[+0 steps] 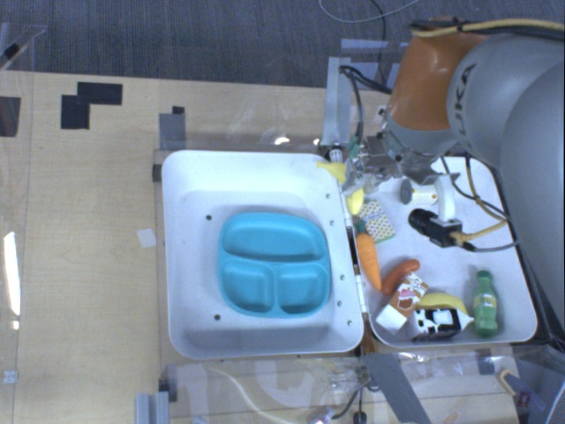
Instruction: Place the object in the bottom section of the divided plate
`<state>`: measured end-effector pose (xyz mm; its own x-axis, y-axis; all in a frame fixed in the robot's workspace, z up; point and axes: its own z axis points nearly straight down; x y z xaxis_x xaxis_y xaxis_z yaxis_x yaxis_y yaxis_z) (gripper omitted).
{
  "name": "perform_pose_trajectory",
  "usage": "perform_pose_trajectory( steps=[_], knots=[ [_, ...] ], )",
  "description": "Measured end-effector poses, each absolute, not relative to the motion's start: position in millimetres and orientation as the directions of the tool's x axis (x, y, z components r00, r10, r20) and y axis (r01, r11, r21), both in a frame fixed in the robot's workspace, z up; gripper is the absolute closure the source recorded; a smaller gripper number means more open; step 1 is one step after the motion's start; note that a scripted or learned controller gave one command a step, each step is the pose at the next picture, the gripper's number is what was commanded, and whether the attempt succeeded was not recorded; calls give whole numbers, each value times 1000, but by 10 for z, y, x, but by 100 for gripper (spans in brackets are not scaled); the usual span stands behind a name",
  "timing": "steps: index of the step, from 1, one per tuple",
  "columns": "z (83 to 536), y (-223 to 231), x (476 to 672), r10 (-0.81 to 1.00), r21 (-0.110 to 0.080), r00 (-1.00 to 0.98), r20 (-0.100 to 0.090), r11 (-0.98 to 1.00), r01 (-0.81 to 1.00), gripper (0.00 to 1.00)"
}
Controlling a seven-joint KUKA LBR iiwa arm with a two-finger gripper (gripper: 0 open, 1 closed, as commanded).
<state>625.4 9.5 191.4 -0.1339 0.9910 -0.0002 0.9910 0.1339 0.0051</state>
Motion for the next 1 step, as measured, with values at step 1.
perform_pose_trajectory(
  steps=[1],
  knots=[
    [1915, 93, 6254, 991, 5, -134, 0, 134, 991, 0]
  ],
)
